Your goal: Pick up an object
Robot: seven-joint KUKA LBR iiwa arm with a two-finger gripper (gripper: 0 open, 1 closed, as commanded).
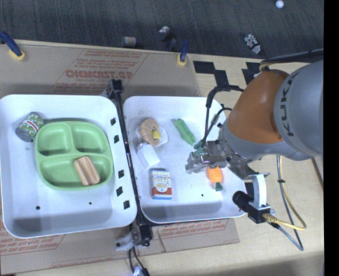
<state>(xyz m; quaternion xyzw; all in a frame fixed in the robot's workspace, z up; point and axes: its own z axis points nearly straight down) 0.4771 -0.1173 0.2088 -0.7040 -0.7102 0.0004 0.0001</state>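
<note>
My gripper point(199, 161) hangs low over the right part of the right bin point(181, 214), under the grey and orange arm. An orange toy carrot point(215, 175) with a green tip lies right beside it, toward the lower right, partly hidden by the wrist. A green pea pod point(184, 130) lies a little up and to the left of the gripper. Further left in this bin are a tan bun-like toy point(151, 132), a small white piece point(148, 154) and a small red-and-white box point(161, 184).
The left bin point(20, 211) holds a green divided plate point(54, 148) with a tan hot-dog toy point(86, 170) on it, and a small can point(29, 125) by its upper left corner. A black divider point(123, 154) separates the bins. A cabled black part point(249, 203) overhangs the right bin's lower right corner.
</note>
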